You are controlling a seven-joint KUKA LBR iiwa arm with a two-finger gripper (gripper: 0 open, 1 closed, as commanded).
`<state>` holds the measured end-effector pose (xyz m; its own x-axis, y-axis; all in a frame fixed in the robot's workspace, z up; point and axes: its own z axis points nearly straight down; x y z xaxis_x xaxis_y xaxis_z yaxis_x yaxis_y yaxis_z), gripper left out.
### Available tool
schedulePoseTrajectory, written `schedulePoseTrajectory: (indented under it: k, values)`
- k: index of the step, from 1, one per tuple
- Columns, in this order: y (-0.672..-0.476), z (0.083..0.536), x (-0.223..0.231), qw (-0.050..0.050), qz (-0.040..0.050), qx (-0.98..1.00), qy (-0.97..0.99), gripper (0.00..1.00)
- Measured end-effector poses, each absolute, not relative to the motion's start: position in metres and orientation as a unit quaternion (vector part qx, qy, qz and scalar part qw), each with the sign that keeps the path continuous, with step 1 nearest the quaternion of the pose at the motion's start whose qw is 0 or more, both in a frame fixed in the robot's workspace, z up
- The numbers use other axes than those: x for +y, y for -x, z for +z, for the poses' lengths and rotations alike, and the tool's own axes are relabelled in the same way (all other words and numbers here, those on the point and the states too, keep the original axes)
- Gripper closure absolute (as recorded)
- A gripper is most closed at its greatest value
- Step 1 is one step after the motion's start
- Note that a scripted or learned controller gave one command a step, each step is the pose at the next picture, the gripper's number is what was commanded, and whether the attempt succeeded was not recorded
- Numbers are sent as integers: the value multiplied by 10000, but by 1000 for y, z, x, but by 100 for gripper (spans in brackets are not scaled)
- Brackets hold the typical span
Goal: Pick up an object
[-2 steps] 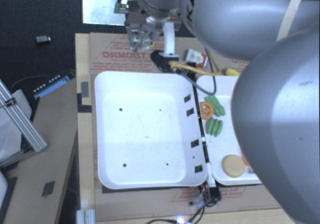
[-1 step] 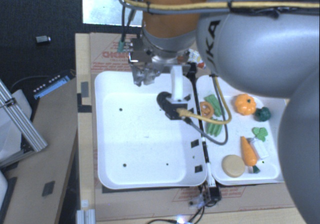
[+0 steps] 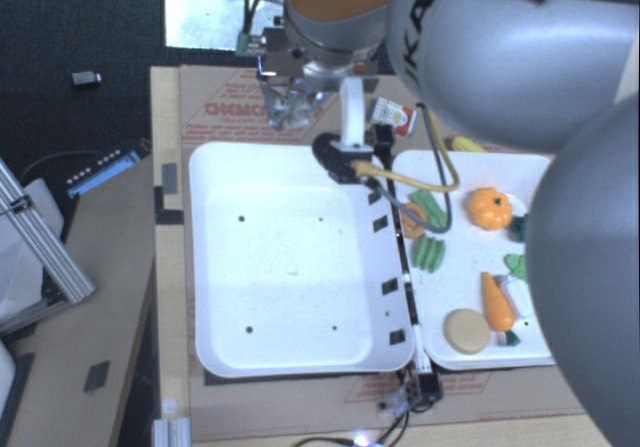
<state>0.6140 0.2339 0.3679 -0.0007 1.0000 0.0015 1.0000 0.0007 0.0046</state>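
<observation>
My gripper (image 3: pixel 289 112) hangs over the cardboard just beyond the far rim of the left bin (image 3: pixel 215 235), under the grey wrist. Nothing can be made out in it. The toy objects lie in the right bin (image 3: pixel 520 173): an orange round fruit (image 3: pixel 490 207), a green pod (image 3: pixel 430 209), a second green piece (image 3: pixel 430 254), a carrot (image 3: pixel 497 303) and a tan disc (image 3: pixel 467 331). A yellow piece (image 3: pixel 466 145) peeks out at the far rim under the arm.
The big grey arm covers the upper right and the right bin's right side. A black cable clamp (image 3: pixel 335 157) and a yellow cable (image 3: pixel 420 180) hang over the divide between the bins. A small white and orange item (image 3: pixel 392 115) sits behind the bins.
</observation>
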Motion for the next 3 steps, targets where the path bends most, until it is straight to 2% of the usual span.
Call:
schedulePoseTrajectory:
  k: [1, 3]
  values:
    - [-671, 393, 233, 23, 30, 7074, -7068, 100]
    - [-669, 393, 234, 8, 10, 7087, -7056, 100]
